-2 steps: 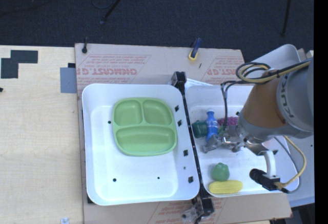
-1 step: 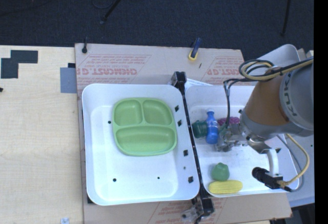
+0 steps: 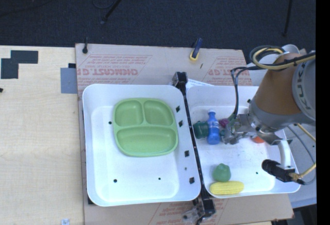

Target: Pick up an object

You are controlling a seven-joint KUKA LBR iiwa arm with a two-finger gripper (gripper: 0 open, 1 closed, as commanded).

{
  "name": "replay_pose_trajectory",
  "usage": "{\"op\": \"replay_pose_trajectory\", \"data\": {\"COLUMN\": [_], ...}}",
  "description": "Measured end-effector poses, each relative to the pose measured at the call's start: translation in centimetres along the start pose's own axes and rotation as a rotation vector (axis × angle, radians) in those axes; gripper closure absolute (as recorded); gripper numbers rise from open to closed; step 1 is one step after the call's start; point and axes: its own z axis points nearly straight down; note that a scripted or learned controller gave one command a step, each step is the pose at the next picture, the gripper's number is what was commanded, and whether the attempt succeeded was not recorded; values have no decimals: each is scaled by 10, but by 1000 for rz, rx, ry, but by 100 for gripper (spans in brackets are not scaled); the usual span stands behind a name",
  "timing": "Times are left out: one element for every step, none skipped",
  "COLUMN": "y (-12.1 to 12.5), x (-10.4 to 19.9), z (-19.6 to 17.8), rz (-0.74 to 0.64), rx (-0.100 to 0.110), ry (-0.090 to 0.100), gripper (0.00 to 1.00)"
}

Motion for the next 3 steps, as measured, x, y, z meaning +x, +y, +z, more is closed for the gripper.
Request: {"op": "replay_pose_trajectory", "data": {"y": [0, -1, -16], "x": [0, -1, 29], "z": [-44, -81, -84], "rz": [-1, -1, 2], "rx": [-3, -4, -7], "ry": [0, -1, -3], "gripper": [100, 100, 100]}}
